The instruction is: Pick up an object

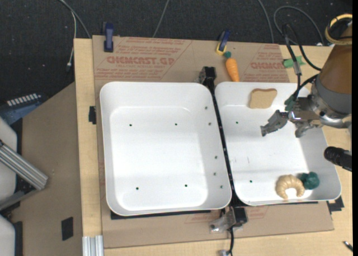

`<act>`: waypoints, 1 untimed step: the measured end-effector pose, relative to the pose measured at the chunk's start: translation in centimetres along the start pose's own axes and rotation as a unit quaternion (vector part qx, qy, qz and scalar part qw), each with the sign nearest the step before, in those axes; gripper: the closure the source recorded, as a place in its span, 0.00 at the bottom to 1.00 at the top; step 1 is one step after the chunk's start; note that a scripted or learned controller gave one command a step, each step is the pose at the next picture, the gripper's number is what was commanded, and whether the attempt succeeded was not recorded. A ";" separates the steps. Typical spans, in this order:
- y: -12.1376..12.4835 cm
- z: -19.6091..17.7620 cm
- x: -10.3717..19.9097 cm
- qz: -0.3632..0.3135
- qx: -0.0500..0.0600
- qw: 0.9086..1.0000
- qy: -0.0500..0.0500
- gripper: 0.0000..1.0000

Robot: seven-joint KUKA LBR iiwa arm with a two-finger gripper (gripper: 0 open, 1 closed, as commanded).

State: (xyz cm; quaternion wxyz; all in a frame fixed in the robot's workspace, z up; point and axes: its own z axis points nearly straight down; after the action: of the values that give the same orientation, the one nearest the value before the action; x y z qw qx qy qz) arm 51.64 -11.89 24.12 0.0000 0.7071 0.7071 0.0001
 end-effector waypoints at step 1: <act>5.7 3.8 1.5 -0.001 0.002 1.000 0.000 0.00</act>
State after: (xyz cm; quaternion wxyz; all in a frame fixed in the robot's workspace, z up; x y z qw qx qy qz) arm 57.34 -10.34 20.27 -0.0013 0.7064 0.7078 -0.0007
